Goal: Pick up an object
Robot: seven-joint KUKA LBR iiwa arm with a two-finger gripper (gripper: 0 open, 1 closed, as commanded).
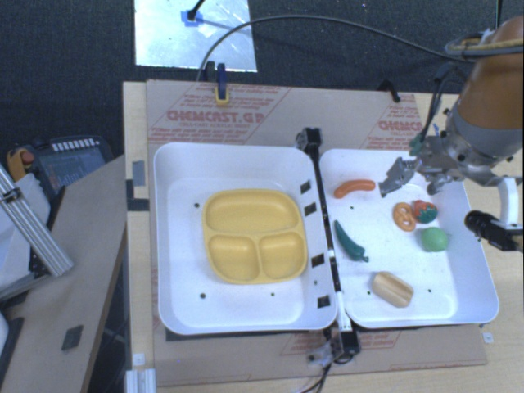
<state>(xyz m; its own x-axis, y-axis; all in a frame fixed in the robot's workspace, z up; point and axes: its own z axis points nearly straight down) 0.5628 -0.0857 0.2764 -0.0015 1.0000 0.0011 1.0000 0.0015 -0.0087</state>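
Sausage (354,188) lies crosswise near the right bin's (471,297) far edge, just left of the claw (399,176), apparently open and empty.

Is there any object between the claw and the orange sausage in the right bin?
Nothing visible does. The claw hangs over the right bin, just right of the orange sausage, with bare white floor between them. The pretzel and the green pepper lie lower, off that line.
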